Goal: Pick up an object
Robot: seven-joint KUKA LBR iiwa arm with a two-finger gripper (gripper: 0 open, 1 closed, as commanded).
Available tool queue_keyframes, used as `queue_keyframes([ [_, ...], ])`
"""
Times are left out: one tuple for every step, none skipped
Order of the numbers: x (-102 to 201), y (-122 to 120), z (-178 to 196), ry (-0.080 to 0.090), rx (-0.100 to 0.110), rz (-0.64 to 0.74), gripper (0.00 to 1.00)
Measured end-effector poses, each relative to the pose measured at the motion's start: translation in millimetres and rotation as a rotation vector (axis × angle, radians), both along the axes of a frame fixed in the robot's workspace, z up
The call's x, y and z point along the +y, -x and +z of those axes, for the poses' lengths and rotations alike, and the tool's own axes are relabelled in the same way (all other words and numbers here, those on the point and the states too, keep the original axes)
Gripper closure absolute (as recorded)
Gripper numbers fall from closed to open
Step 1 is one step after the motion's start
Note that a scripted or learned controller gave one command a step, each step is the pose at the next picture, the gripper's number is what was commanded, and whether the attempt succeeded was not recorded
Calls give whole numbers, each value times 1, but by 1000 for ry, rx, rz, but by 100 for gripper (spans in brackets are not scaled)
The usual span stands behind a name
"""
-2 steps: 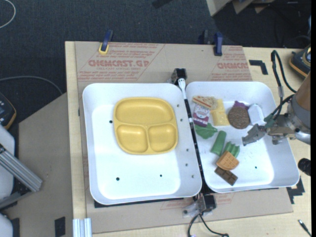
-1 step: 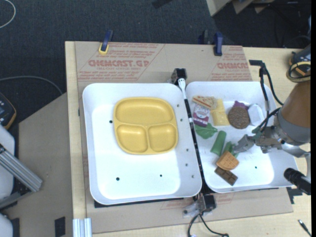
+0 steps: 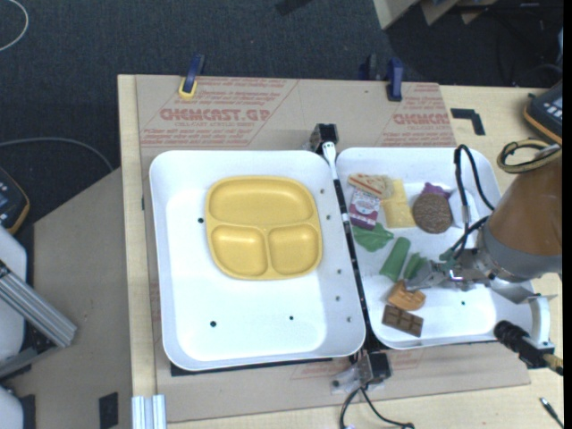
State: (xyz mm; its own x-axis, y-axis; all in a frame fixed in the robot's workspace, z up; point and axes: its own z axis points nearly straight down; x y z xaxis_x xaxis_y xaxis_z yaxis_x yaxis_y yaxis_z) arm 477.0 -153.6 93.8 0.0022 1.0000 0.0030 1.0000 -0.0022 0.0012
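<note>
Small orange-brown flat food piece (image 3: 407, 298): lies in the right white shallow bin (image 3: 474, 324), just beside a green cylinder (image 3: 394, 259). Two-finger gripper (image 3: 435, 273): low, near it; grip state cannot be told. Step: approach. Next: close squarely, then lift.

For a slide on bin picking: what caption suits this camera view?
The KUKA arm's gripper reaches into the right bin among toy food items, beside the left bin holding a yellow divided plate.
</note>
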Motion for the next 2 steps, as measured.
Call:
queue_keyframes([
  [-2,-4,-4,6,-11,-1,0],
  [-1,-4,6,6,-12,-1,100],
])
